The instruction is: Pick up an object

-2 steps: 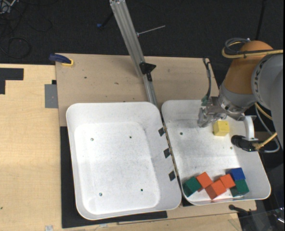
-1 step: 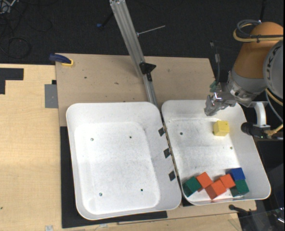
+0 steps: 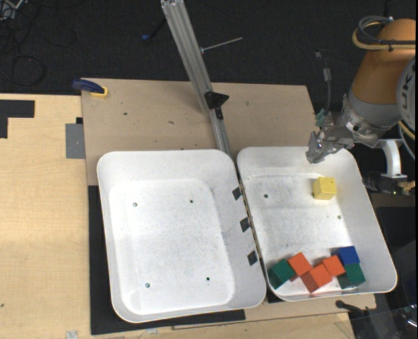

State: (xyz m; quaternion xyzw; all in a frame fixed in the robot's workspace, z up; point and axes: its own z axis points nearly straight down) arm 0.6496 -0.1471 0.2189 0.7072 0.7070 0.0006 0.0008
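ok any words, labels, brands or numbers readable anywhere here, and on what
None can be read.
The yellow block and the cluster of coloured blocks show plain faces.
The right bin, the left bin and the arm carry no legible marking.

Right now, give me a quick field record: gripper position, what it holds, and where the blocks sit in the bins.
gripper: above the far edge of the right bin, nothing visible between its fingers
yellow block: alone in the right bin's far part, just near-side of the gripper
block cluster: near end of the right bin; two orange blocks, two green blocks, one blue block, packed together
left bin: beside the right bin, no blocks seen in it
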